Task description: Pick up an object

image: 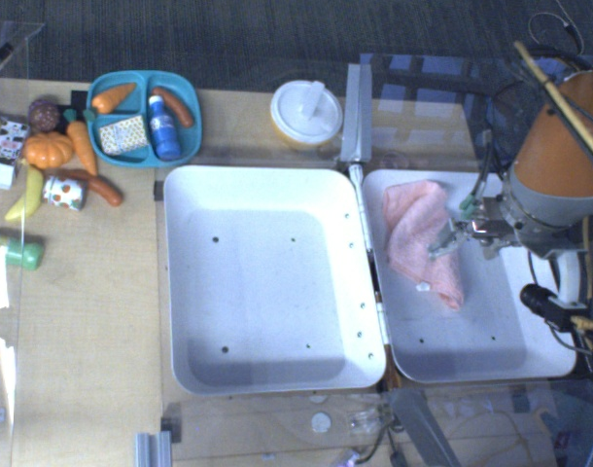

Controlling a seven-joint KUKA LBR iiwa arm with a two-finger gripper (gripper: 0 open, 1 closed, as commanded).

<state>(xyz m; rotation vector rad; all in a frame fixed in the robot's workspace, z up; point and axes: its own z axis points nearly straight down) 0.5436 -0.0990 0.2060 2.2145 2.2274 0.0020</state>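
Pink cloth [424, 241] lies crumpled in right bin [501, 348], toward its left and far side. Gripper [452, 232] reaches in from right, low over cloth's right edge; fingers [442, 248] spread apart, one tip at cloth edge, nothing between them. Left bin [267, 358] beside it. On surface [83, 339], far left: blue divided plate [180, 90] with toy food, loose toy vegetables [53, 149], banana [26, 197]. White lidded cup [306, 112] beyond bins.
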